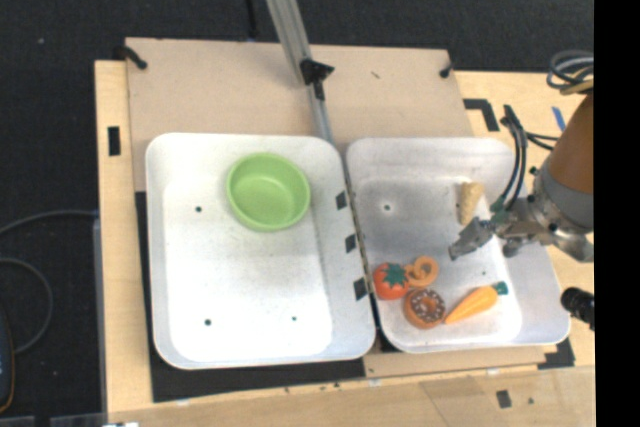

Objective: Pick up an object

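Note:
The right bin (pixel 420 165) holds a red tomato (pixel 389 281), an orange ring-shaped slice (pixel 424 270), a brown round piece (pixel 425 307), an orange carrot (pixel 472 304) and a pale tan piece (pixel 467 201). My gripper (pixel 470 240) hangs over the right bin's middle-right, between the tan piece and the carrot, its dark fingers pointing left. The arm (pixel 570 175) comes in from the right edge. Nothing shows between the fingers.
A green bowl (pixel 267 192) sits in the upper part of the left bin (pixel 200 315). A slanted metal pole (pixel 285 5) rises behind the bins. Cables (pixel 515 155) hang beside the arm.

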`<state>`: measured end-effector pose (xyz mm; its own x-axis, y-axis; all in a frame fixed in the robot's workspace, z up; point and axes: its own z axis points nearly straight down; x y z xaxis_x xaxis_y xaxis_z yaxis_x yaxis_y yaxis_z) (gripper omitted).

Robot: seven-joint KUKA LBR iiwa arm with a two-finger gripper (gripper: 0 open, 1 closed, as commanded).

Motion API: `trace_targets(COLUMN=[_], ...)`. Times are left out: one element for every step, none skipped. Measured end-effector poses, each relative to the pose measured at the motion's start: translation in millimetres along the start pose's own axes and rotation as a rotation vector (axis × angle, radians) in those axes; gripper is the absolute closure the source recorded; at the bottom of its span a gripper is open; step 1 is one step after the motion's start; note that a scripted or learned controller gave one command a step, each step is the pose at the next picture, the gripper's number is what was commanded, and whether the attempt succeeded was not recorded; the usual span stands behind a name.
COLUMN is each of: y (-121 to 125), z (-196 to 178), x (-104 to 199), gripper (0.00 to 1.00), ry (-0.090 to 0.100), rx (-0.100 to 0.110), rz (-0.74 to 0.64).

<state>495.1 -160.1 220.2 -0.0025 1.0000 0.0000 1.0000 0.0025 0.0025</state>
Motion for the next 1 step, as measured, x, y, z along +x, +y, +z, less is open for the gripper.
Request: trace_targets(y=[0.0], z=[0.0], x=[-0.1], gripper=[0.00], ry=[0.000], rx=[-0.001], rz=[0.002])
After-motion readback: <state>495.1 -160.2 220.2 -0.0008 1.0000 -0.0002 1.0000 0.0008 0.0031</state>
